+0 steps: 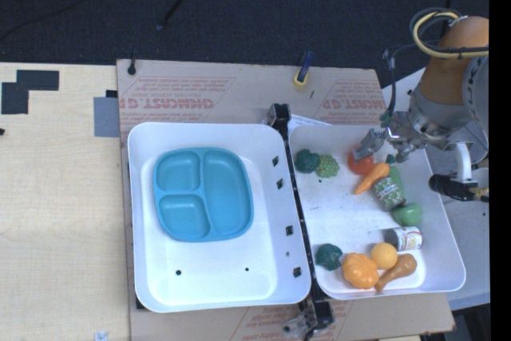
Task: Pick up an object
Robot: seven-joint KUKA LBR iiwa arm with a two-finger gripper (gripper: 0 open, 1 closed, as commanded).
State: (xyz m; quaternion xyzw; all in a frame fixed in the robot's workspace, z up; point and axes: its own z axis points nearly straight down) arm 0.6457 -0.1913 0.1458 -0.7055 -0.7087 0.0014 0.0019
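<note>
My gripper (382, 148) hangs over the upper right part of the right bin (447, 267), its fingers open with nothing between them. Just below it lie a red toy tomato (358, 165) and an orange carrot (372, 178), the carrot tilted. A green speckled tube (389, 192) lies right of the carrot. A dark green broccoli piece (306, 161) and a light green one (326, 166) sit further left.
In the right bin's lower part are a green pepper (408, 213), a small can (403, 238), a dark green piece (328, 255), an orange pepper (359, 271), a yellow ball (384, 255) and a brown squash (398, 271). The left bin (152, 267) holds a blue divided plate (204, 194).
</note>
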